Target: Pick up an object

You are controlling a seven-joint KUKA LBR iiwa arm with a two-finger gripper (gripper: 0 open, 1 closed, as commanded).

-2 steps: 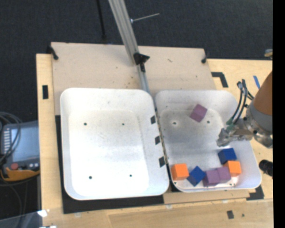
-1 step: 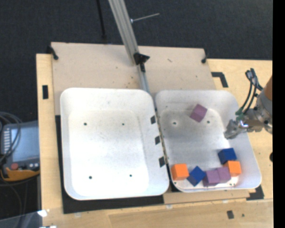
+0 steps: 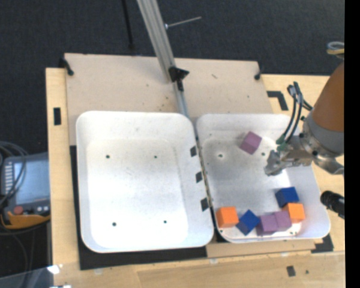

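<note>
Over the right bin [image 3: 228, 134], toward the desk's right edge, we see the gripper [image 3: 275, 164] hanging above bare white floor; we cannot tell whether its jaws are open or closed. Just beside it, toward the bin's far edge, lies a purple block [image 3: 251, 143], apart from it. Along the bin's near edge sit an orange block [image 3: 228, 216], blue blocks [image 3: 248, 221], purple ones [image 3: 275, 222] and another orange one [image 3: 296, 212].

No legible text or markings anywhere.
</note>
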